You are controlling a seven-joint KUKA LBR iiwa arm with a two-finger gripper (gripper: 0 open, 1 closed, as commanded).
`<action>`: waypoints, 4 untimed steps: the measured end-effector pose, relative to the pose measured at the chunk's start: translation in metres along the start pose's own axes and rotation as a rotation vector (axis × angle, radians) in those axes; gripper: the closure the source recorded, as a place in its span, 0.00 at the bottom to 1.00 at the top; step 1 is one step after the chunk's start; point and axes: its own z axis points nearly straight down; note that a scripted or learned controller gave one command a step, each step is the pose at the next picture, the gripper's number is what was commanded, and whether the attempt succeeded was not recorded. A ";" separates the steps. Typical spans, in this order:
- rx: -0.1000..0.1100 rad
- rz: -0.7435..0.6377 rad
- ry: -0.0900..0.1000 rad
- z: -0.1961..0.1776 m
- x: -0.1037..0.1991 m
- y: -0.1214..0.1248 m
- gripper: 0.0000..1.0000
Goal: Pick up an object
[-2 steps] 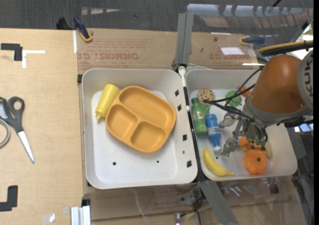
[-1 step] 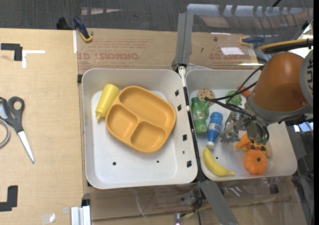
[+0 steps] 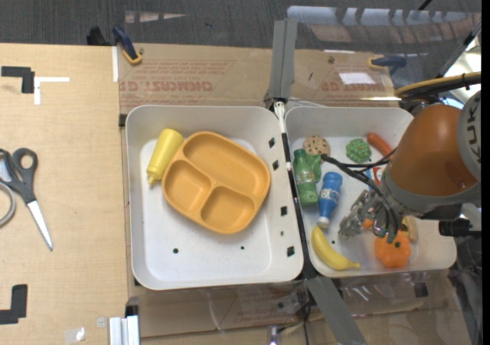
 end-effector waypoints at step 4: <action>0.000 0.582 -0.003 -0.179 -0.083 0.188 0.00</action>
